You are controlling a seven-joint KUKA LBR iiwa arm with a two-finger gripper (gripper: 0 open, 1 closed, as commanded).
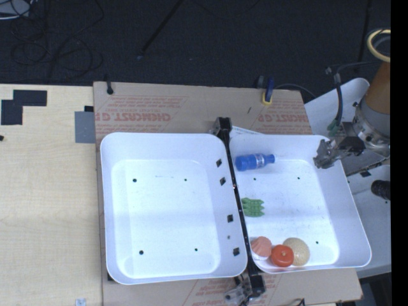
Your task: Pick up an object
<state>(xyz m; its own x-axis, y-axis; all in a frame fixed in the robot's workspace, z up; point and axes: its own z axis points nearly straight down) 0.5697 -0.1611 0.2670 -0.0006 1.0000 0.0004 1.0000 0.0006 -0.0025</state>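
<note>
End effector point(324, 153) hangs over the right bin's point(331, 209) far edge, grip state impossible to tell, nothing visibly held, while the blue bottle point(254, 162) lies near that same edge, probably the handiest pick.

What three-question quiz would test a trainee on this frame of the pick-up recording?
1. True or false: the blue bottle lies in the left bin.
2. Which item lies nearest the divider between the bins? A) green pea pod toy B) red tomato-like toy C) tan round toy
3. Fill in: the gripper sits over the right bin's ____ rim, near its far corner.

Key: 1 false, it lies in the right bin; 2 A; 3 right.
</note>
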